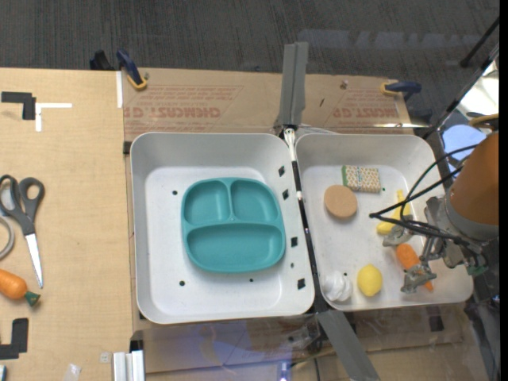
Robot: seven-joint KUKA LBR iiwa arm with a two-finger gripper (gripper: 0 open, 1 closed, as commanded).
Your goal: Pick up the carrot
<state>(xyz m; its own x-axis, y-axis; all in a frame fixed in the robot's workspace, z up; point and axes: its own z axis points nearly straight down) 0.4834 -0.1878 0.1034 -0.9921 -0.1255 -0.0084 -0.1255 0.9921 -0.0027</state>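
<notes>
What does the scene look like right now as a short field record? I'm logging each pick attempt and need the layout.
left bin: holds a teal divided plate
right bin: holds a round tan disc, patterned sponge block, lemon, small white item, orange carrot
hand: low in the right bin's near right corner, beside the carrot
grasp: cannot tell
bench left of bins: scissors, a second orange carrot toy
</notes>
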